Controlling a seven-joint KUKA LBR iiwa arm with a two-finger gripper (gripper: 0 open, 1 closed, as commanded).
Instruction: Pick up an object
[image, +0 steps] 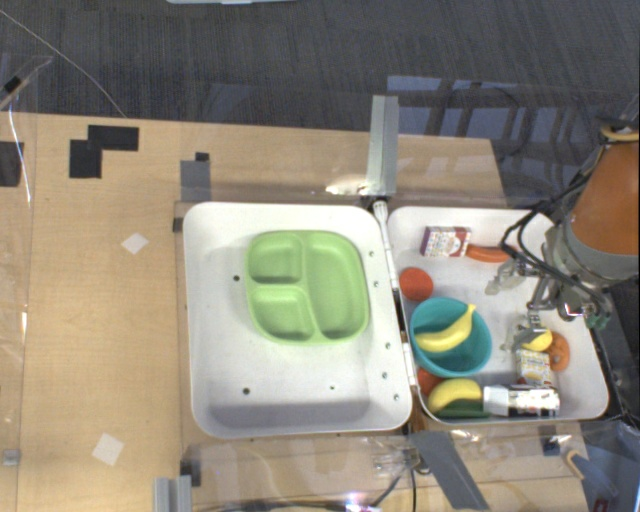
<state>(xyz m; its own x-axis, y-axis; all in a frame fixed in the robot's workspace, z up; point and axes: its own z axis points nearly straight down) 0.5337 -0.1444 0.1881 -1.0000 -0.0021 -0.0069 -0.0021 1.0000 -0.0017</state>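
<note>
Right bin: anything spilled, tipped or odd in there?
Nothing spilled. One banana lies in the teal bowl, and a white tube lies on its side along the right bin's front wall. Otherwise just crowded.

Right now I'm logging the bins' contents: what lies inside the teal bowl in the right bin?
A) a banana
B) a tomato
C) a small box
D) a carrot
A: a yellow banana rests curved inside the teal bowl; the bowl sits in the right bin.
</note>
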